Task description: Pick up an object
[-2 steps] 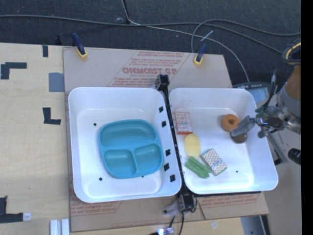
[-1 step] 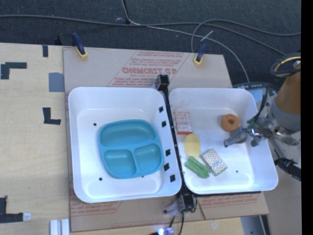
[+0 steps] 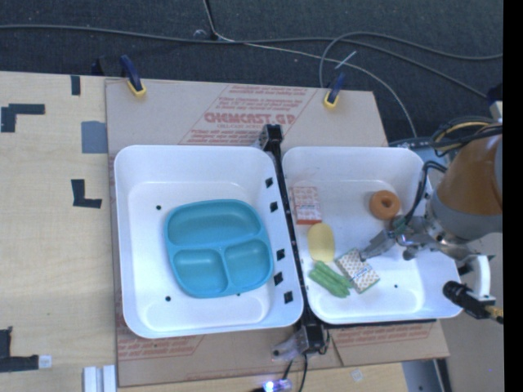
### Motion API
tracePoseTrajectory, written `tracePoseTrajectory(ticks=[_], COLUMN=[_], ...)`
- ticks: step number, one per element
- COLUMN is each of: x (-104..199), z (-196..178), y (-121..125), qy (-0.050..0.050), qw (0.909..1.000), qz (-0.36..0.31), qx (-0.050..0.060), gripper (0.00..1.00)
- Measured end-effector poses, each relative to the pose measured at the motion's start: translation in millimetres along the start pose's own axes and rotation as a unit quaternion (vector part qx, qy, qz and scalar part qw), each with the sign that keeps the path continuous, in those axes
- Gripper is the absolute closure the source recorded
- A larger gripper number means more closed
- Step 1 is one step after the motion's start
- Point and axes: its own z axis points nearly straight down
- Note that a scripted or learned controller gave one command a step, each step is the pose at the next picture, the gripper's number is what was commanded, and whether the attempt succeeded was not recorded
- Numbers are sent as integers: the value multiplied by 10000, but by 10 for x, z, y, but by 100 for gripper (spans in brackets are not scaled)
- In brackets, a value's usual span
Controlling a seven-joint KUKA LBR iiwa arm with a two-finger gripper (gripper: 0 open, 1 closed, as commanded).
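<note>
Looking down at the slant, you see two shallow white bins of smooth, glossy plastic with rounded corners, side by side on a sheet of brown cardboard printed in red. The left bin [image 3: 135,243] holds a teal tray [image 3: 218,247], matte and moulded into three compartments, lying flat near its middle. The right bin [image 3: 409,300] carries the small things: a flat printed card [image 3: 306,203] at its left side, a pale yellow, rounded lemon-like piece [image 3: 321,241] just nearer, a green pod-shaped piece [image 3: 328,281] near the front left, a small patterned packet [image 3: 358,269] just right of the pod, and a brown ring-shaped doughnut [image 3: 385,205] toward the far right.

Your arm comes in from the right, grey with a broad orange band, and its end effector [image 3: 377,247] sits low in the right bin, between the doughnut and the patterned packet, tip close to the packet's far corner. Nothing shows between the fingers, and you cannot tell how wide they stand.

The cardboard is held by two blue and yellow clamps [image 3: 131,78] at its far edge, on a pale wooden counter [image 3: 49,243] marked with dark tape. Beyond lies dark carpet crossed by thin cables.
</note>
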Motion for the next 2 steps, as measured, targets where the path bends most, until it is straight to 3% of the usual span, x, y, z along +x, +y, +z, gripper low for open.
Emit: tracePoseTrajectory(ticks=[1,2], x=[-1,18], z=[371,234], y=[18,43], qy=[-1,17], qw=[10000,10000], qz=[1,-10], qx=[-35,-60], gripper=[0,100])
